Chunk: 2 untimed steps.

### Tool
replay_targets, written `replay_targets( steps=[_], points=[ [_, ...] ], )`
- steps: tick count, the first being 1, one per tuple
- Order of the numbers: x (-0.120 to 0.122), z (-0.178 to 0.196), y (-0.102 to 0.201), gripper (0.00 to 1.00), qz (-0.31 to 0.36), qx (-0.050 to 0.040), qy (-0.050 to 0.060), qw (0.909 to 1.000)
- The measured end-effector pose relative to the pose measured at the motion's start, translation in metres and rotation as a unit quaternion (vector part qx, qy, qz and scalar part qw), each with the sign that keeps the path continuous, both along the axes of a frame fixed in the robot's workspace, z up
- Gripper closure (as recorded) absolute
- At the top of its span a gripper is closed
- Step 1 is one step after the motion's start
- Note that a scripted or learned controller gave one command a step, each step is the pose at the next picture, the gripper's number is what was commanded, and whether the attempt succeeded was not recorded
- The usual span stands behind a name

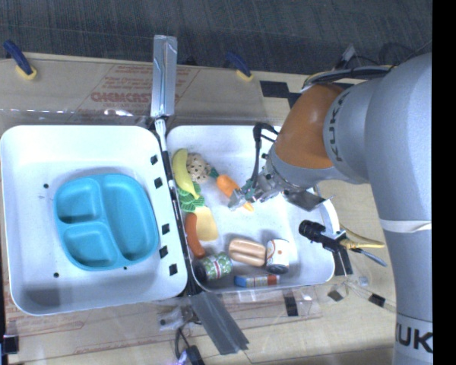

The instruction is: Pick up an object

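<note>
The setting was identified as a robotics laboratory. An industrial arm, grey with an orange band, was mounted at a bench covered with cardboard held by blue clamps. Two shallow white bins were fixed side by side, one stocked with toy food items. Dark carpet was laid beyond the bench.
</note>
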State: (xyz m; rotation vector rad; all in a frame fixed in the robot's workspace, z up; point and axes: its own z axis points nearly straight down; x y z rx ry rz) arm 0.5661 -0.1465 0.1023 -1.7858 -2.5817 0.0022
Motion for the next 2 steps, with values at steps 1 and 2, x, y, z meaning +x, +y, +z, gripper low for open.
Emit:
replay_targets(
  steps=[1, 2],
  points=[
    [-0.019, 0.144, 0.058, 1.0, -0.089, 0.0001, -0.004, 0.9961],
    [-0.029, 0.211, 0.06, 1.0, -0.016, -0.0007, -0.003, 0.9999]
  ],
)
